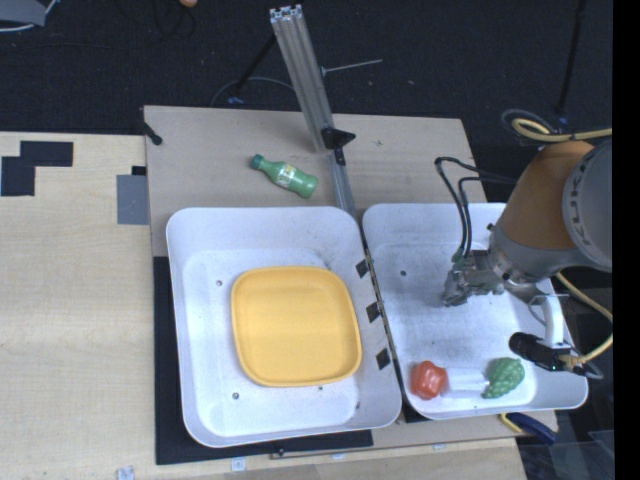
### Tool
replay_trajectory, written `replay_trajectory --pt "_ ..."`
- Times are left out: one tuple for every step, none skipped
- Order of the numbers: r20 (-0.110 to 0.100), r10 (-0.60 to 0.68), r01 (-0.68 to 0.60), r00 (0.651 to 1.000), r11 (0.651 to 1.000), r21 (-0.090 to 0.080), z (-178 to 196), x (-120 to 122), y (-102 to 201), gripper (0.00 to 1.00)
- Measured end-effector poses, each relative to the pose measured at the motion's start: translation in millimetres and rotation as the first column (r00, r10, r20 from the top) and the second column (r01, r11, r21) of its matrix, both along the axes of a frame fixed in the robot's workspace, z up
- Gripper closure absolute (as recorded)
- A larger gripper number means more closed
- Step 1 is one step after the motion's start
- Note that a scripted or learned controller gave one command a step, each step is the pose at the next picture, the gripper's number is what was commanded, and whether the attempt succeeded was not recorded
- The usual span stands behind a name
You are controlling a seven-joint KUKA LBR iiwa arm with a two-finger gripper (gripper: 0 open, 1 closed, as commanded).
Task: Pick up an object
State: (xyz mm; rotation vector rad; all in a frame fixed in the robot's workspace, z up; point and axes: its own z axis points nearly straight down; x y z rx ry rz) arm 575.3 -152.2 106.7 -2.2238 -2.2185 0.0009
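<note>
A light wooden bench (pixel 70 298) is seen from above, and two shallow white plastic bins are placed on it side by side. The left bin (pixel 190 258) is almost filled by a square yellow plastic plate (pixel 296 325) with rounded corners, which lies flat in its middle. The right bin (pixel 420 238) is entered by the grey arm with the orange band (pixel 545 208), which reaches in from the right side. The two-finger gripper (pixel 458 293) is located low over the middle of the right bin, with nothing seen between it and the bin floor; it cannot be told whether it is released or clenched, because the tips are too small and dark.

Two small things are found near the front edge of the right bin, well apart from the gripper. A green bumpy toy vegetable (pixel 504 377) lies toward the right front corner, and a small red round toy fruit (pixel 428 379) lies to its left. Neither is touched by the gripper.

Behind the bins, on the bench, a small green plastic bottle (pixel 284 176) is lying on its side, beside a slanted grey metal rail (pixel 312 78).
</note>
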Motion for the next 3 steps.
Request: replay_trajectory --pt "0.004 0.000 0.000 1.000 1.000 -0.001 53 -8 -7 1.00" --pt "0.006 0.002 -0.002 1.000 1.000 -0.001 116 -9 -6 1.00" --pt "0.003 0.001 -0.001 1.000 1.000 0.000 146 -9 -7 1.00"
